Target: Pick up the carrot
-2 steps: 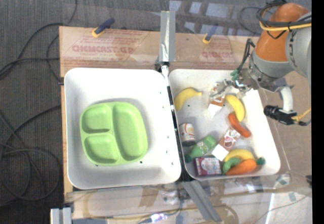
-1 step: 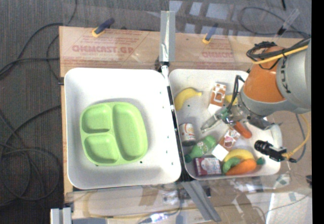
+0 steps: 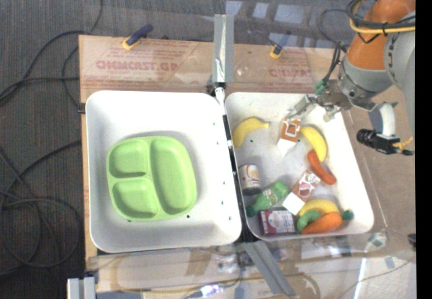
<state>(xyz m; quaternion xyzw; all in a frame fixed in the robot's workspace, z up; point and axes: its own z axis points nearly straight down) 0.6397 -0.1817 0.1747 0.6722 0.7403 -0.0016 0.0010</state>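
The carrot [image 3: 324, 223] is orange with a green top and lies in the near right corner of the right bin [image 3: 361, 183], just under a yellow banana [image 3: 318, 207]. My gripper [image 3: 312, 105] hovers over the far side of that bin, well away from the carrot. A small orange-and-white carton [image 3: 290, 131] sits just below and left of the gripper; whether they touch is unclear.
The right bin also holds two more bananas [image 3: 248, 130] [image 3: 315, 142], a red sausage-like toy [image 3: 321, 167], a can [image 3: 250, 177], a green bottle [image 3: 268, 196], a small red carton [image 3: 307, 184] and a maroon box [image 3: 277, 221]. A green divided plate [image 3: 152, 176] lies in the left bin [image 3: 101, 115].
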